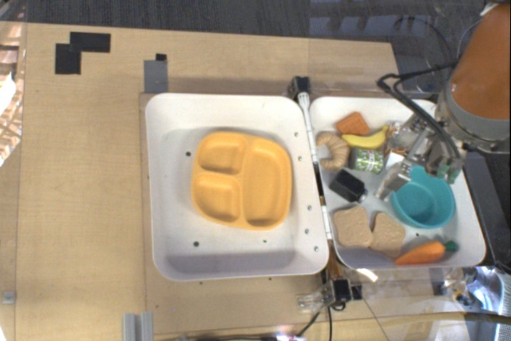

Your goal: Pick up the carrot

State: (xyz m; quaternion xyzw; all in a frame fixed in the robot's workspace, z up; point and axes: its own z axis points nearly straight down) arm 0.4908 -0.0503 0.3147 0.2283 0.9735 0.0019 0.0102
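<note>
Carrot (421, 253): lies on its side at the near edge of the right bin (476, 229), just below the teal bowl (424, 204).
Claw (403, 172): you have it above the bowl's far rim, near the can (368, 160); I cannot tell its opening, and nothing shows in its grip.
Your move: bring it toward the near edge, past the bowl.
Approach: straddle the carrot's width, mid-body.
Watch: bread slices (370, 229) beside it, bin wall close.
</note>
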